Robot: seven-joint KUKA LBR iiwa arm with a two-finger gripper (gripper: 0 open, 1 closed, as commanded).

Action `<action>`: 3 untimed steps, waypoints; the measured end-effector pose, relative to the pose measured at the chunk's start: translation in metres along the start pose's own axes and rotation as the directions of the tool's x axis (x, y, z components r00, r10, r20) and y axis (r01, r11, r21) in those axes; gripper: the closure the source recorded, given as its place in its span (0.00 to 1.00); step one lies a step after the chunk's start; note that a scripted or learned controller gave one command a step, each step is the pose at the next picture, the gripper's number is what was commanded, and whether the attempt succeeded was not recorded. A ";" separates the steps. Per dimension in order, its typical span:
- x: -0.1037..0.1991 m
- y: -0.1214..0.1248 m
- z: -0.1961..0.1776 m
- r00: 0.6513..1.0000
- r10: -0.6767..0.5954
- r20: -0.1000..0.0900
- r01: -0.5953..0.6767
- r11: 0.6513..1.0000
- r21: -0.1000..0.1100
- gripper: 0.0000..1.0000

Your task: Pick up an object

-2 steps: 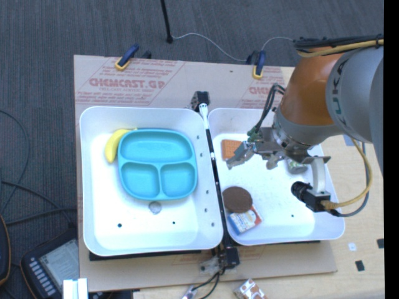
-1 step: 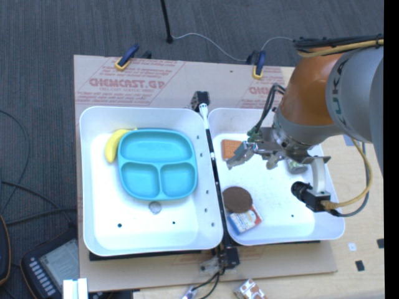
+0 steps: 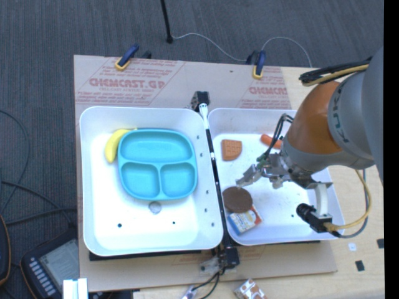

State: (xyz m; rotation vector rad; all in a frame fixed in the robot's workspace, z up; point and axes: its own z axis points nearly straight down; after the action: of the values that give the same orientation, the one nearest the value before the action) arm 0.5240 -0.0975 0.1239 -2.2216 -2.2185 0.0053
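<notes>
Pick not done yet. The claw [image 3: 257, 174] sat low in the right bin [image 3: 283, 232], fingers spread open with nothing between them. Likely target, the brown round disc [image 3: 237, 199], lay just below-left of it, untouched; orange cracker [image 3: 231, 149] sat above-left. Descent, closing and lift remained.

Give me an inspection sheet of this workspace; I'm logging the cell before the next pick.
Surface: board bearing left bin and right bin.
Job's things: right bin holds cracker, brown disc, packet, orange piece.
Clutter: blue tray and banana in left bin.
Grippers: gripper over right bin, nothing between fingers.
Cables: wire behind board; yellow cable on arm.
Surroundings: grey carpet, clamps.
</notes>
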 end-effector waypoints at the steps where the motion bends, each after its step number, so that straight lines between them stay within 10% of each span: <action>1: 0.001 -0.032 0.033 1.000 -0.001 -0.002 0.001 1.000 -0.023 0.00; 2: 0.001 -0.031 0.022 1.000 -0.002 -0.002 0.002 1.000 -0.024 1.00; 3: -0.026 -0.014 -0.007 1.000 -0.001 0.000 0.001 1.000 -0.003 1.00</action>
State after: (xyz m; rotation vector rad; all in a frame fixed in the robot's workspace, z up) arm 0.5102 -0.1238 0.1309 -2.2222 -2.2214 0.0024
